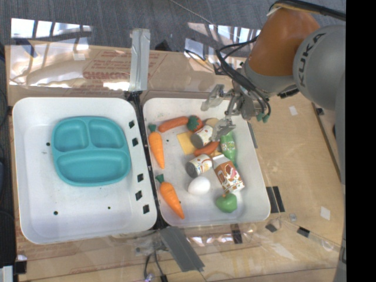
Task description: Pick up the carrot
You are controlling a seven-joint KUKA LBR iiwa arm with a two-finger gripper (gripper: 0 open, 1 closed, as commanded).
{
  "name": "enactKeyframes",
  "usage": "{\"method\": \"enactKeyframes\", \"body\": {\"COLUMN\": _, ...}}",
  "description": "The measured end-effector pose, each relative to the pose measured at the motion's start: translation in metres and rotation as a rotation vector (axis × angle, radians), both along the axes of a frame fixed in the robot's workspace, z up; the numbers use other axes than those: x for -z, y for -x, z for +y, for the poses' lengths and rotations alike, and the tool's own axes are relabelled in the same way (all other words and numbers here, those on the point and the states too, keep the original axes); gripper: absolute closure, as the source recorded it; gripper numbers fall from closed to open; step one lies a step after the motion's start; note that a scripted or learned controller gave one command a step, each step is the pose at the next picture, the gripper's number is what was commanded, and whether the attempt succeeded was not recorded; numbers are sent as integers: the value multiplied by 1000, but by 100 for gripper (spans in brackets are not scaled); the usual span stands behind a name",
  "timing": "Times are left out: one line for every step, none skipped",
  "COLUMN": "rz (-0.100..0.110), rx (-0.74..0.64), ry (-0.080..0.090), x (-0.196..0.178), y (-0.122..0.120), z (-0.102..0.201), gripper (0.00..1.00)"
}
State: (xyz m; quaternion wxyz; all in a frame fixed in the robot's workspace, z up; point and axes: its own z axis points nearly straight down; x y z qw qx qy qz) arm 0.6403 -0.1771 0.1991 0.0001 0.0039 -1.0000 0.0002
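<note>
Along the left wall of the right bin [257, 175] lie two carrots: one [156, 149] at about nine o'clock in the bin, upright in the view with its green end up, and another [170, 198] at about seven o'clock, slanting toward the bin's front. A third [174, 124] lies across the back at eleven o'clock, and what looks like a fourth orange piece [206, 148] is wedged among the cans near the middle; it may be a carrot, but it is half covered. All of them rest in the bin, none lifted, so the picking appears not yet done: reach, grasp and lift are all left.

The pincer [230, 111] hangs over the bin's back right part, at about one o'clock, above the clutter and well apart from the two left-wall carrots. Whether it is released or clenched cannot be told; nothing is seen between its tips.

Counted outward from there: two small cans [200, 165] [204, 135], one carton [228, 177], one white egg [199, 185], one yellow cheese wedge [186, 142], two green pieces [229, 145] [227, 202].

At nine o'clock on the surface [294, 151], the left bin [29, 210] holds one teal tray [90, 150] with three compartments.
</note>
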Motion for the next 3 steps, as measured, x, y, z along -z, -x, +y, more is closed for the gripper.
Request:
{"method": "enactKeyframes", "body": {"rz": 5, "rx": -15, "ry": -4, "x": 47, "y": 67, "z": 68, "gripper": 0}}
{"method": "enactKeyframes", "body": {"rz": 5, "rx": -152, "ry": -2, "x": 109, "y": 97, "z": 87, "gripper": 0}}
{"method": "enactKeyframes", "body": {"rz": -10, "rx": -354, "ry": 3, "x": -18, "y": 138, "z": 79, "gripper": 0}}
